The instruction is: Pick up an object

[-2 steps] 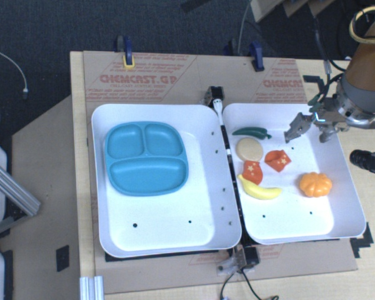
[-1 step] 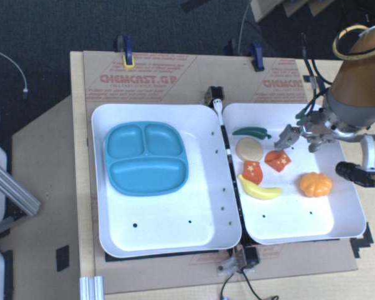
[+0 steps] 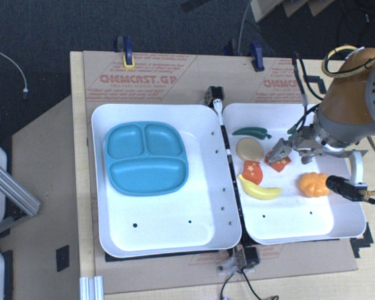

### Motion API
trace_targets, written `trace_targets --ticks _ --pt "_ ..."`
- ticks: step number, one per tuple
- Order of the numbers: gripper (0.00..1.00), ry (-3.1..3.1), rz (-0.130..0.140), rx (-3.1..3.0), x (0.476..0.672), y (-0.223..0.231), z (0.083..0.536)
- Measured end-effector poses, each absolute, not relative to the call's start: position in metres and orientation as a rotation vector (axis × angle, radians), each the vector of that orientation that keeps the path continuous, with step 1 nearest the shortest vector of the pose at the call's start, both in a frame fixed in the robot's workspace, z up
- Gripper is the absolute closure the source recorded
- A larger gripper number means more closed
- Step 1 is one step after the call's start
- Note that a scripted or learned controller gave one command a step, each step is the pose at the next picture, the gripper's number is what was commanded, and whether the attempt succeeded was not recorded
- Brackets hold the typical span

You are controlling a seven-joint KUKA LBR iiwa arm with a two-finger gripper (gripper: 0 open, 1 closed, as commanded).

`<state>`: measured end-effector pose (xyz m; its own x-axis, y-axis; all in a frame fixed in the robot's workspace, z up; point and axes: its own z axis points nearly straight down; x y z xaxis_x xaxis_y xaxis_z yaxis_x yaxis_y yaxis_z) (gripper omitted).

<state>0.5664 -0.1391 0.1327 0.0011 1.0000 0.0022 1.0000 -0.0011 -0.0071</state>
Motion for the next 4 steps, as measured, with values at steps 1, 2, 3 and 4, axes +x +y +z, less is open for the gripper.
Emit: trace_targets --ticks 1,2,3,4 --pt "1.00 -2.222 -0.001 -2.224 0.569 -0.139 0.147" --pt "1.00 -2.230 -0.007 -2.224 0.573 -0.131 0.207" --pt "1.00 -2.230 -0.007 -2.226 0.582 -0.134 0.268" --pt "1.00 -2.226 -0.003 -2.224 0.583 -0.134 0.280"
